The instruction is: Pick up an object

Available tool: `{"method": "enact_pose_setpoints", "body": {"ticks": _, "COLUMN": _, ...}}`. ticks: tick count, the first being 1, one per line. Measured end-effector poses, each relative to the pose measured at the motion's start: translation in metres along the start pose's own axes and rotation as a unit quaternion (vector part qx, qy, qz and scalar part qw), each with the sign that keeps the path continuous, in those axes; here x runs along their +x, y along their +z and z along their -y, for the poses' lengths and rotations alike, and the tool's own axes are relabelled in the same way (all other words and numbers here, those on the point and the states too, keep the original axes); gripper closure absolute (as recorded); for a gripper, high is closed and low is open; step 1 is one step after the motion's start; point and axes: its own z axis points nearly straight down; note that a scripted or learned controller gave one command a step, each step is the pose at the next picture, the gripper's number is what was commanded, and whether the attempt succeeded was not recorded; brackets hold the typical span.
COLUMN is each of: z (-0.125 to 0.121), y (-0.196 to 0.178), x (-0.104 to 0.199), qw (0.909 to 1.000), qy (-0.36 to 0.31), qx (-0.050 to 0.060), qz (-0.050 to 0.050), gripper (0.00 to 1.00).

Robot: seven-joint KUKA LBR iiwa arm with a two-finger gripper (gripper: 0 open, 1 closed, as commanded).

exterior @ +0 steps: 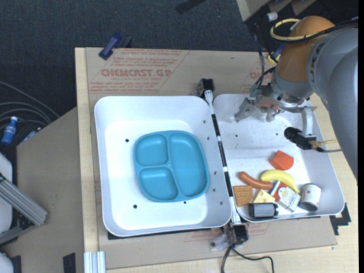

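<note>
My gripper (254, 116) hangs over the far end of the right bin (250, 147), open, with its grey fingers spread and nothing between them. The objects lie clustered at the near end of that bin, well apart from the gripper: an orange block (281, 160), a red sausage (253, 180), a yellow banana (280, 178), a tan cracker (242, 195), a yellow cheese wedge (263, 197), a flat black item (263, 210), a red-and-white packet (287, 198) and a small white can (310, 195).
The left bin (114, 124) holds a blue divided plate (170, 165). A black clip (206, 87) sits at the far end of the wall between the bins. A blue object (110, 46) lies off the board's far left corner.
</note>
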Motion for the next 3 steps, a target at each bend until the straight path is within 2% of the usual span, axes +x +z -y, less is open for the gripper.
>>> {"method": "enact_pose_setpoints", "body": {"ticks": 1, "z": 0.095, "y": 0.011, "x": -0.029, "qw": 1.0000, "qy": 0.002, "qx": 0.000, "qz": 0.000, "gripper": 0.00}}
{"method": "enact_pose_setpoints", "body": {"ticks": 2, "z": 0.032, "y": 0.010, "x": -0.057, "qw": 1.0000, "qy": 0.001, "qx": -0.001, "qz": 0.001, "gripper": 0.00}}
{"method": "enact_pose_setpoints", "body": {"ticks": 3, "z": 0.031, "y": 0.000, "x": -0.057, "qw": 1.0000, "qy": 0.001, "qx": -0.003, "qz": 0.001, "gripper": 1.00}}
